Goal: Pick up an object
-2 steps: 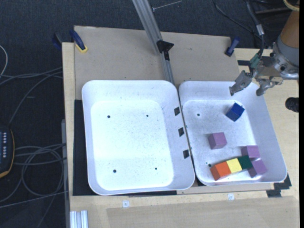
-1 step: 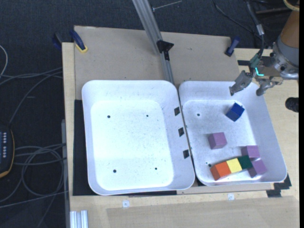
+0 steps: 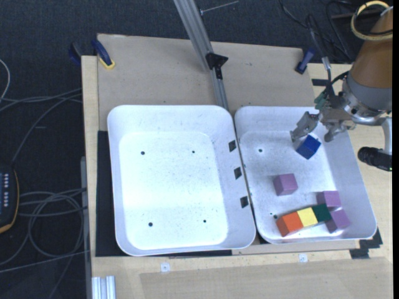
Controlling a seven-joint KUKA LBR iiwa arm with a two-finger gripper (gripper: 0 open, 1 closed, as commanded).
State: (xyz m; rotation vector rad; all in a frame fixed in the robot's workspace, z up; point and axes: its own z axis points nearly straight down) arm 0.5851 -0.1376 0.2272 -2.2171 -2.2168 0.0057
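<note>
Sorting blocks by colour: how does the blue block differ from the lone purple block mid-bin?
The blue block sits right at the tool, tilted; the purple block lies flat, apart, nearer the bin's middle. Blue is darker. Both are small cubes in the right bin.

The arm (image 3: 374, 61) is cut off by the right and top edges, so most of it is out of frame. The gripper (image 3: 317, 129) overlaps the blue block's (image 3: 308, 147) upper side, and whether it touches it cannot be told. The purple block (image 3: 339, 219) in the corner is partly hidden behind the multicoloured block (image 3: 303, 219).
</note>
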